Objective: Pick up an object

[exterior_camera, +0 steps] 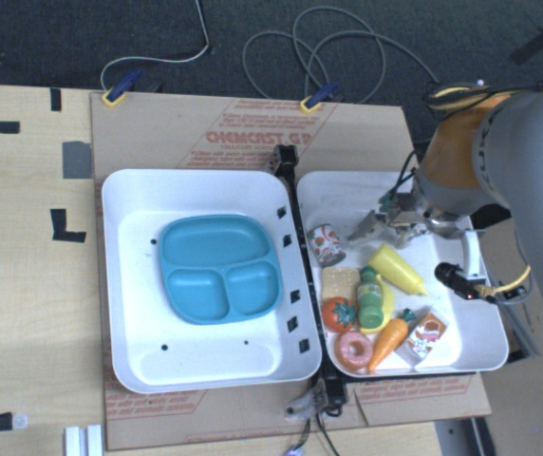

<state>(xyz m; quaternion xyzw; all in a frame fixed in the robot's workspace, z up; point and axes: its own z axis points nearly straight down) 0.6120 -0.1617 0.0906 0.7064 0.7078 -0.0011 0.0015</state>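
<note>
My gripper (376, 226) hangs low over the back half of the right bin (485, 350), under the grey arm with its orange band (452, 150). Just below it lies a yellow banana-like toy (397, 269), and a small red-and-white can (324, 243) sits to its left. Further toward the front are a tan cracker (341, 281), a green bottle (371, 300), a red tomato (335, 313), a pink donut (353, 350), an orange carrot (388, 343) and a small printed box (426, 335). Nothing can be seen held in the gripper.
The left bin (129, 350) holds a blue divided plate (219, 266). A black divider (295, 245) runs between the bins. Cables (338, 46) loop on the dark floor behind the bench, and clips (321, 95) pin the cardboard.
</note>
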